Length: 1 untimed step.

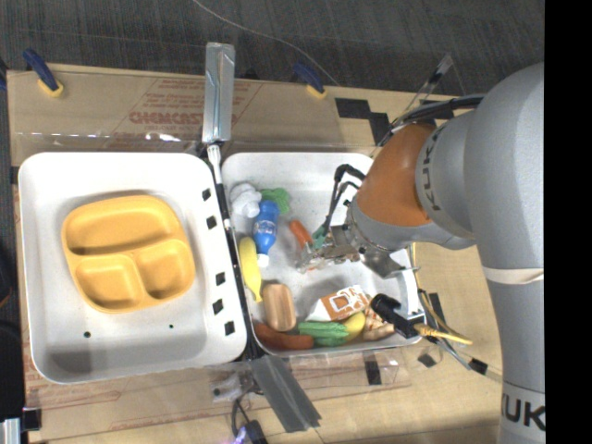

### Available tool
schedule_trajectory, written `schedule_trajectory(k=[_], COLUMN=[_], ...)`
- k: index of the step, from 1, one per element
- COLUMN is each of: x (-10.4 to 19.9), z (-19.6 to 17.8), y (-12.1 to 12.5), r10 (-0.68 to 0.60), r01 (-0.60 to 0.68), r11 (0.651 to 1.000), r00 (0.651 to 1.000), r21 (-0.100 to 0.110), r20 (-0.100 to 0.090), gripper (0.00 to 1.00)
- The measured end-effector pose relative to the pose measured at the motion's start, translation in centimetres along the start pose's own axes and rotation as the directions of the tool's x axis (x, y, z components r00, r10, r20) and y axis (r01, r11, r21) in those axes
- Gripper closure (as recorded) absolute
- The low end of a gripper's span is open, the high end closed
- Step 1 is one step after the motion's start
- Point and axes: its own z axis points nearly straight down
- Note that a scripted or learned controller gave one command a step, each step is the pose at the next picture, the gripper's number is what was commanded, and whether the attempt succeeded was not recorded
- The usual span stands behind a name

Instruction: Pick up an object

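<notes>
we see a yellow tray (128,250) in the left bin (37,248), right bin (277,166) crowded with a banana (248,266), blue bottle (266,229), carrot (300,232), gripper (319,251) low beside the carrot, grip unclear to us

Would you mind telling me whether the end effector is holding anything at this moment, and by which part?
It cannot be told: the end effector sits low in the right bin, and nothing shows clearly in its grasp.
</notes>
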Motion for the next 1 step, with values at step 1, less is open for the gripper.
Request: schedule_trajectory(k=[1], x=[5.01], z=[-16.08], y=[4.12], r10=[0.151], r01=[-0.151], r11=[0.988], r00=[0.989], r21=[-0.012], r20=[0.002], gripper=[1.00])
